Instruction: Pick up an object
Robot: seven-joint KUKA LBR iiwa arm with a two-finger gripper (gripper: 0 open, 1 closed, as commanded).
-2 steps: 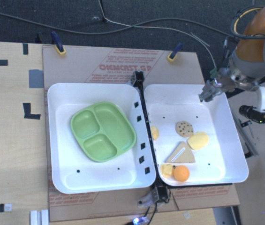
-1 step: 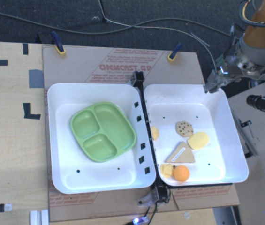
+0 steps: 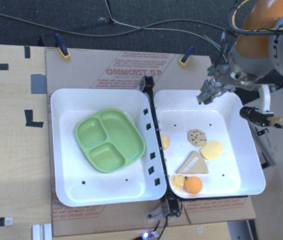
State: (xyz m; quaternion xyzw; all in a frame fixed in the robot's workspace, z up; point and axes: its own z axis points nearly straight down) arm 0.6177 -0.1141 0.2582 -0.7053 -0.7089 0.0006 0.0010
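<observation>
Nearby, green tray [image 3: 110, 140], clamps [image 3: 61, 48].

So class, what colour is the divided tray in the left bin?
Light green tray, clear in the camera view.

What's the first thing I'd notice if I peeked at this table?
Probably the big green tray with three sections, lying alone in the left bin. Next, the little pile of toy food in the right bin: a cookie, a yellow piece, a tan wedge and an orange ball. The gripper hangs over that bin's far edge, apart from the food.
</observation>
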